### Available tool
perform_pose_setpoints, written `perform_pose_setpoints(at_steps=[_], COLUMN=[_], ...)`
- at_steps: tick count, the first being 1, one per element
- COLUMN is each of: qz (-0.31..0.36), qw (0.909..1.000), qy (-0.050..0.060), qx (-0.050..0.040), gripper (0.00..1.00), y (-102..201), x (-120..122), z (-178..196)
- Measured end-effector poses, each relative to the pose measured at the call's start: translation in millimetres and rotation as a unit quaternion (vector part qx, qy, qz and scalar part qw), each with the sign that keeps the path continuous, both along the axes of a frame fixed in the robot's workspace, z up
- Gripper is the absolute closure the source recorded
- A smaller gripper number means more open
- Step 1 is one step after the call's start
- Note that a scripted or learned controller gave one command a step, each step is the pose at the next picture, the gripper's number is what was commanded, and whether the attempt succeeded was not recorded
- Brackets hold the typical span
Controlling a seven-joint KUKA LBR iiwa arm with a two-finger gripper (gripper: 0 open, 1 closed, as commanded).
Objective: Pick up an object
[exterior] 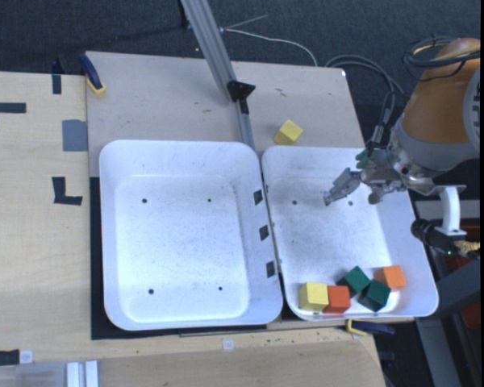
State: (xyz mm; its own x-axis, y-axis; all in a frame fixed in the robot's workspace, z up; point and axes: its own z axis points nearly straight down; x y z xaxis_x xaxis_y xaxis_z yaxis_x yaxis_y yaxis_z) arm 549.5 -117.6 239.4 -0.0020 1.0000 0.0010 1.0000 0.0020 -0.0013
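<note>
Several small blocks lie in the near corner of the right bin point(306, 232): a yellow block point(313, 295), a red-orange block point(337, 298), two green blocks point(356, 279) point(376, 295) and an orange block point(394, 276). My gripper point(353, 197) hangs over the far half of that bin, well apart from the blocks. Its fingers are spread, one finger point(335, 191) pointing left and the other point(377, 194) to the right, with nothing between them.
The left bin point(113, 216) sits beside the right one. A lone yellow block point(289, 132) rests on the bench behind the right bin. A slanted metal pole point(214, 43) runs down to the gap between the bins. Cables point(363, 67) trail at the back right.
</note>
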Motion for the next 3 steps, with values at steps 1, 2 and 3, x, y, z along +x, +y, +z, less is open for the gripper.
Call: perform_pose_setpoints(at_steps=[1, 2, 3], qz=[0.001, 0.001, 0.001], qw=[1.0, 1.0, 1.0], qy=[0.0, 0.0, 0.0], qx=[-0.0009, -0.0007, -0.0016], gripper=[0.0, 0.0, 1.0], y=[26.1, 12.8, 13.0], x=[43.1, 101.0, 99.8], z=[-32.8, -59.0, -46.9])
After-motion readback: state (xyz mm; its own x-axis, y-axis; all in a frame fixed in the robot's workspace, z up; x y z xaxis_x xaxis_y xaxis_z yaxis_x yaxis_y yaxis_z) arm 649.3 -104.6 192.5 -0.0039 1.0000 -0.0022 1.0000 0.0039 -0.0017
